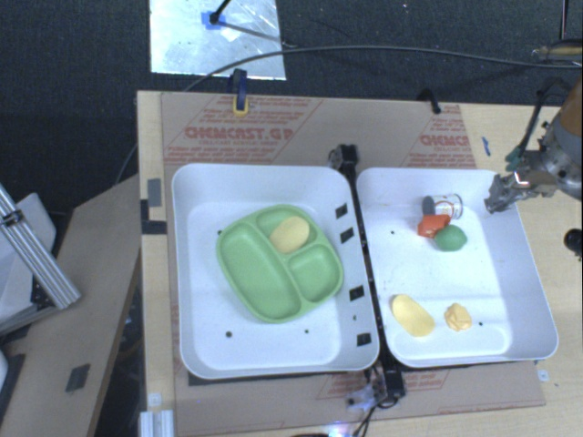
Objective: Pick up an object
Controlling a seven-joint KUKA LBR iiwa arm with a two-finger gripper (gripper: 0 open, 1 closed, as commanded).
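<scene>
Nearest the camera, in the right bin, two yellow things lay side by side at about 6 o'clock: a smooth yellow oval piece and a small lumpy yellow piece. They were near each other but not touching.

A bit farther back, near the middle of that bin, a round green ball sat right against an orange block. Just behind them was a small clear cup-like thing, lying on its side as far as I could tell. These three were bunched together.

In the left bin sat a green tray with sections, and a yellow lemon-like piece rested in its section at 1 o'clock.

The gripper hung at the right bin's edge, at about 2 o'clock, well apart from every toy. It was small and blurry, so I could not tell if it was open or closed. Nothing showed in it.

What could go wrong? I think the bunch was the tricky spot. If the gripper came down there, it could bump the ball and make it roll away, or catch two things at once. The clear cup looked slippery and hard to pinch. The gripper was also close to the bin wall, so it might hit the rim if it dropped straight down. The two yellow pieces looked easier, since each had space around it.
</scene>
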